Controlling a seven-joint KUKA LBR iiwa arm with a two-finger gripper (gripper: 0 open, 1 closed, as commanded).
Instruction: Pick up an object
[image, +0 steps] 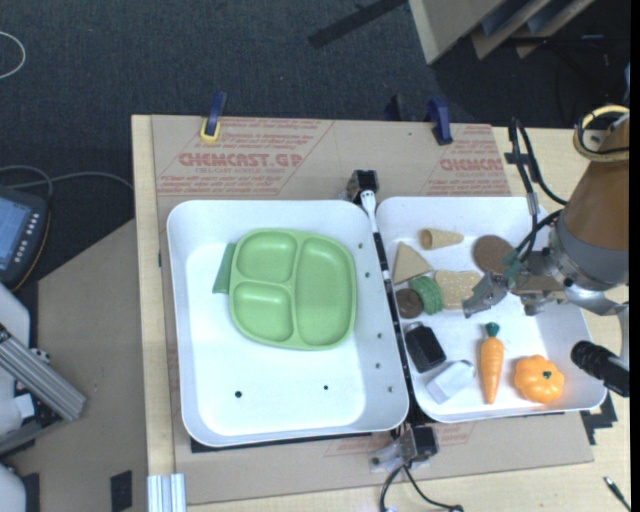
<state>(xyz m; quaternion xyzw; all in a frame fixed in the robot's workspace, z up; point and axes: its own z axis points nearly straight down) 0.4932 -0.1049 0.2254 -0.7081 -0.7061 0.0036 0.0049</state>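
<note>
- We judge the step in hand to be the approach: nothing is lifted yet, and the gripper (492, 300) hangs over the right bin (560, 214) among the toy food.
- The candidates all lie in that bin: a carrot (490, 366) just below the gripper, a small orange pumpkin (540, 380) to its right, a tan wedge (408, 264), a cone (440, 238), a brown disc (490, 252), a green piece (428, 294), a black block (424, 346) and a pale block (450, 380).
- The fingers look spread apart, with nothing between them.
- The carrot seems the nearest target; the next move calls for lining the fingers across its narrow body, descending, then closing before any lift.
- The arm (600, 215) reaches in from the right edge, its wrist bent down and leftward so the gripper points toward the bin's middle.
- The left bin (190, 300) holds a green divided plate (294, 288), well apart from the gripper.
</note>
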